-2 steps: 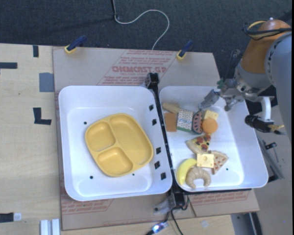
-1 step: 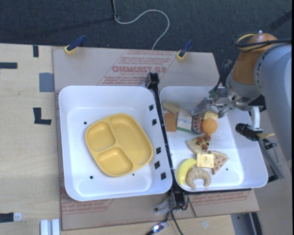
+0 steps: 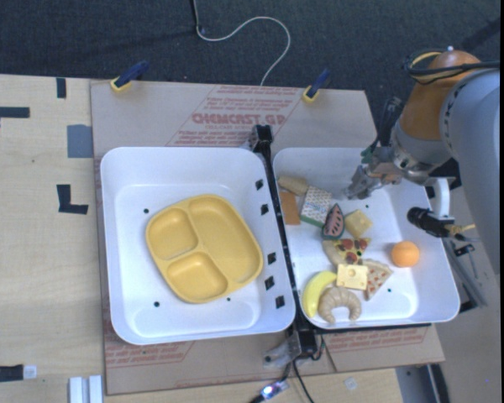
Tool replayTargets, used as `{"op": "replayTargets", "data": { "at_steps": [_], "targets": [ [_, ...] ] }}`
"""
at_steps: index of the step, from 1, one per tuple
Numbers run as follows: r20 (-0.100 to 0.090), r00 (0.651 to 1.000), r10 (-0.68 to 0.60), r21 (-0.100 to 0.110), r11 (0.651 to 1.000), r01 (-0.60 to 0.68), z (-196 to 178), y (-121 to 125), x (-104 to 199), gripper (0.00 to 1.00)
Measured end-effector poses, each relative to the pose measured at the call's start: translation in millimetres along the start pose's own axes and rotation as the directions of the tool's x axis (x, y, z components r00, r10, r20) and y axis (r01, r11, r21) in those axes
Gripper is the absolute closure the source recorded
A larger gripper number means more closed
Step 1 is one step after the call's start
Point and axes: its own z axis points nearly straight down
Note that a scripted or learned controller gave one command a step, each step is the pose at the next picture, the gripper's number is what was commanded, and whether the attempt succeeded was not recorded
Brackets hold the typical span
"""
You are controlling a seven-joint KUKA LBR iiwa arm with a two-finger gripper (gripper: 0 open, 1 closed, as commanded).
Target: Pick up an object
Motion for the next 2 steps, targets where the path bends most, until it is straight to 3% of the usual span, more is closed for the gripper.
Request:
{"op": "replayTargets", "data": {
  "at_steps": [2],
  "targets": [
    [-0.002,1.000,0.003,-0.003,1.000,-0.003,-90,-5,2,1.00]
  ]
}}
